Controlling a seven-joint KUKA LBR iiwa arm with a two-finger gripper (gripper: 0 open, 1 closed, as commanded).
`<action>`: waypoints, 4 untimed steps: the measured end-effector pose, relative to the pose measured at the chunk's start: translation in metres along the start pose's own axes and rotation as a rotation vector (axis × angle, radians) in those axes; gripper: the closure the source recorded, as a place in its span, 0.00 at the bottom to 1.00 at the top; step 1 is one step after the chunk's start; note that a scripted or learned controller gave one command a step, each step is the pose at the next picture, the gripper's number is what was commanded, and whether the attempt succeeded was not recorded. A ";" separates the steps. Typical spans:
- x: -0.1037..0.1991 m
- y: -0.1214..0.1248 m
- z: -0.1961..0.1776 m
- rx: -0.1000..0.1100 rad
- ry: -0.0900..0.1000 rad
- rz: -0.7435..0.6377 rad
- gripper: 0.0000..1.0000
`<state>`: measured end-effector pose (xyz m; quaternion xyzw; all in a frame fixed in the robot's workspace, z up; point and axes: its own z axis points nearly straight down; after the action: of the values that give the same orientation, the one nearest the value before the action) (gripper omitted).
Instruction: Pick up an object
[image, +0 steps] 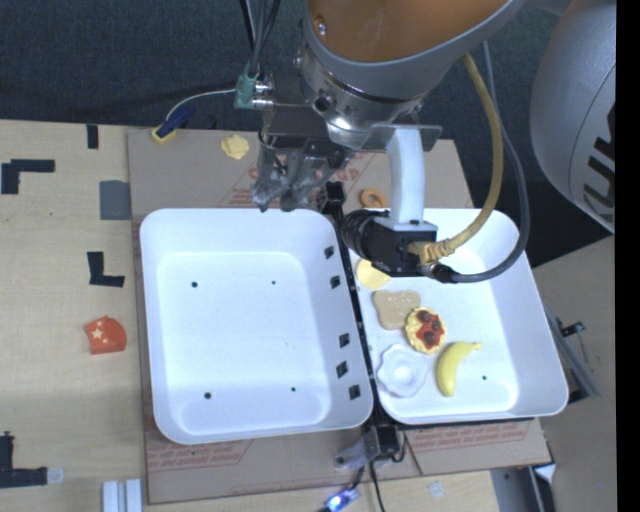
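My gripper (292, 188) hangs over the far rim of the left bin (160, 300), near the divide between the two bins, with no object seen in it. The right bin (520, 330) holds a banana (452, 365), a small round pizza-like piece (425, 330), a tan toast slice (397, 305), a white egg-like piece (400, 375) and a yellow piece (370, 273). All of these lie to the right of and nearer than the gripper. The arm's wrist and a black cable fitting (395, 245) cover the far left of the right bin.
A red piece (106, 335) lies on the bench left of the bins. Behind the bins sit a yellow piece (235, 147), a small brown ring (373, 198) and a blue-and-yellow item (172, 125). A tan hose (495, 190) loops over the right bin.
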<state>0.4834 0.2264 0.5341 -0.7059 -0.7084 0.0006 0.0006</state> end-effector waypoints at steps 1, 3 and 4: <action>0.001 0.000 0.000 0.000 -0.001 0.002 1.00; -0.022 0.000 0.000 0.001 -0.001 0.003 1.00; -0.025 0.000 0.000 0.001 -0.001 0.003 1.00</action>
<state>0.4836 0.2016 0.5345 -0.7071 -0.7072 0.0012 0.0004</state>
